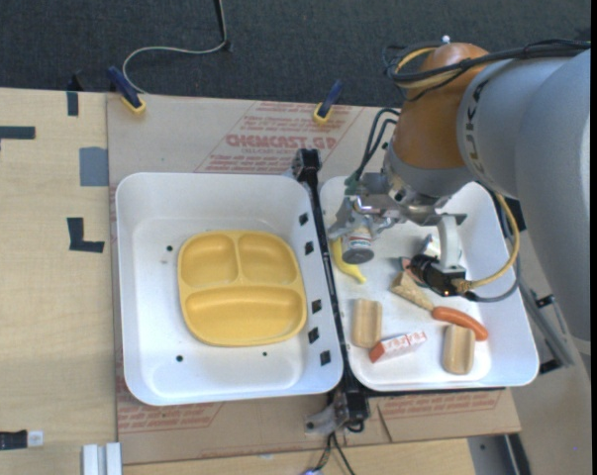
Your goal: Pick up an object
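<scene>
The table (41, 295) carries a sheet of cardboard (248, 137) pinned at its far edge by two blue-and-yellow clamps (127, 89), and the two white bins sit on it side by side.

The left bin (130, 275) holds a single thing: a yellow divided plate (243, 287) with two small compartments on its far side and one long compartment on its near side. It lies flat near the middle of the bin floor, well apart from every wall. A row of black clips (316, 255) runs along the seam where the two bins meet.

The right bin (511, 359) holds the loose things. Against its left wall, the tool (354, 243) reaches down over the bin's far-left part. Whether it is spread or pressed together cannot be told, and nothing is seen pinched in it. Just below it lies a small yellow curved piece (351, 268), touching or nearly touching its tip. Nearer the front sits a tan roll (365, 322), and beside that a red-and-white packet (398, 345), lying at a slant. Further right come a pale tan wedge (410, 290), an orange sausage (460, 320) and a second tan roll (457, 349) near the front wall. The grey arm (521, 137), with its orange band (432, 107), comes in over the bin's far right corner.
</scene>
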Available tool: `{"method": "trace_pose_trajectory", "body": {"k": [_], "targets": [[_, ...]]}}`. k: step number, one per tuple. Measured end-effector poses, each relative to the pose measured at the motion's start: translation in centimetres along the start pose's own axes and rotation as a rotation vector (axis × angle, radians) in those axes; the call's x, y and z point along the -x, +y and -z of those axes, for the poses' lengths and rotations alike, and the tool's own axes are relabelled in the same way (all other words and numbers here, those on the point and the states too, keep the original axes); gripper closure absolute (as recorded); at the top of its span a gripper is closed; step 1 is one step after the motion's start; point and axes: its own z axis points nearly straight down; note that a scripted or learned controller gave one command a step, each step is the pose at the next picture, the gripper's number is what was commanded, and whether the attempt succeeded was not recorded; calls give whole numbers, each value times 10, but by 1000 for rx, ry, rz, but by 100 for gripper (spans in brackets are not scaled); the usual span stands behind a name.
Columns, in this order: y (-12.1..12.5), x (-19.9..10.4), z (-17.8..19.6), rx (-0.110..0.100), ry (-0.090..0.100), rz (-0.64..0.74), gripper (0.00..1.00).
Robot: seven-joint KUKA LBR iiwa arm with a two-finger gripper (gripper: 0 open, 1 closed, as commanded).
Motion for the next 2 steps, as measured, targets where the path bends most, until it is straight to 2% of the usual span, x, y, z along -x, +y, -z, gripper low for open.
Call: {"method": "trace_pose_trajectory", "body": {"k": [1,2], "targets": [[-53,-29,34,-3,-1,-1,100],[-114,-68,39,-4,-1,-1,100]]}}
